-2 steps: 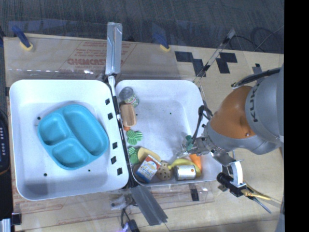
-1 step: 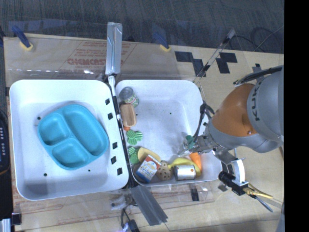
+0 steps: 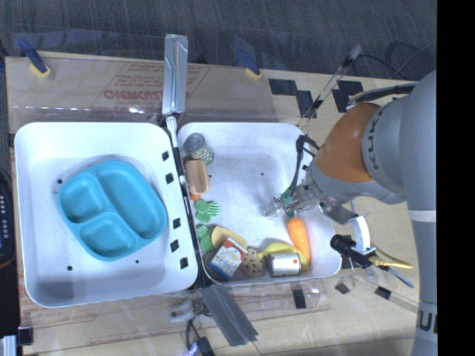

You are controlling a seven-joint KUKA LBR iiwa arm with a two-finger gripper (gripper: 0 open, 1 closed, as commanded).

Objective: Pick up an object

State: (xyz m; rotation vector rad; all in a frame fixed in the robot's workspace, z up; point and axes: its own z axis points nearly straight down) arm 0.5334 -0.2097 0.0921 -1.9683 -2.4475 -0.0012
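My gripper [image 3: 284, 203] hangs low over the right part of the right bin [image 3: 245, 143], reaching in from the grey arm with the orange band [image 3: 349, 154]. Just below and to the right of its tip lies an orange carrot [image 3: 298, 239]; I cannot tell whether they touch. Along the bin's front edge sit a silver can [image 3: 285, 264], a yellow banana [image 3: 277, 248], a brown die [image 3: 254, 262] and a small juice carton [image 3: 228, 259]. Nothing is visibly between the gripper's tips.
At the right bin's left wall lie a tin can [image 3: 195, 146], a tan wooden cylinder [image 3: 197, 175], a green toy [image 3: 208, 211] and a green-yellow piece [image 3: 220, 236]. The left bin [image 3: 44, 147] holds a blue divided plate [image 3: 111, 208]. A metal divider [image 3: 175, 73] stands between the bins.
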